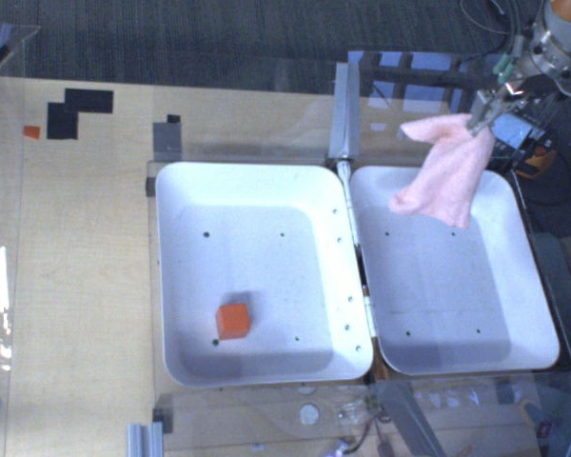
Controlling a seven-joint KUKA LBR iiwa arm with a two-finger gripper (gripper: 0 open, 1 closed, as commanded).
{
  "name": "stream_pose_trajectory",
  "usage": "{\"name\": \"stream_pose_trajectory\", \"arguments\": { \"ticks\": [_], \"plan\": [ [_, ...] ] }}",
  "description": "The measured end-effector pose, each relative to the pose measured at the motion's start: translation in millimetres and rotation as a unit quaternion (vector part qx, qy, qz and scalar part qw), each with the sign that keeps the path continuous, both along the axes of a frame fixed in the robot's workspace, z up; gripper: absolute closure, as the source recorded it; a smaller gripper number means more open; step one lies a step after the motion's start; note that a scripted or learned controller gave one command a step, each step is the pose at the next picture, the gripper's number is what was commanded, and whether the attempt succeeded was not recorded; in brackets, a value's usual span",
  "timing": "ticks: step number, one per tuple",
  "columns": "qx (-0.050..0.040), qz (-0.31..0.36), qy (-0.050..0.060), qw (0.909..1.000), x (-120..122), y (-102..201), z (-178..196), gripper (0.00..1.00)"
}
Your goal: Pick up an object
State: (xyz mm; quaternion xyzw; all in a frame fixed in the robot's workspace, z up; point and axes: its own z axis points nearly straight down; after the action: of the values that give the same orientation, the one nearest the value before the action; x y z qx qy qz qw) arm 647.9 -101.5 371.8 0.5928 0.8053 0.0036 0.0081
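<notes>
Claw (483,114): pinched on one corner of the cloth (443,172), which hangs above the far edge of the right bin (514,350). Cloth: pink, soft, light, limp; likely best gripped at a bunched fold. Cube (233,321): orange, left of that bin.

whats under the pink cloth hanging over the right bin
The pink cloth hangs from the pincer above the right bin. Beneath it lie the bin's white floor and far rim; the patch directly behind the cloth is covered.

camera view: fixed overhead | slanted down | both bins (362,255) framed | arm from right
</notes>
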Motion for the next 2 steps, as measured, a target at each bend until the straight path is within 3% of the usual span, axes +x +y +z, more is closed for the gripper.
{"name": "stream_pose_trajectory", "arguments": {
  "ticks": [1,2],
  "plan": [
    [0.0001,-0.046,0.001,0.999,-13.5,-62.7,39.7,1.0],
    [0.0013,-0.055,0.006,0.9984,6.0,-38.1,-1.0,1.0]
  ]
}}
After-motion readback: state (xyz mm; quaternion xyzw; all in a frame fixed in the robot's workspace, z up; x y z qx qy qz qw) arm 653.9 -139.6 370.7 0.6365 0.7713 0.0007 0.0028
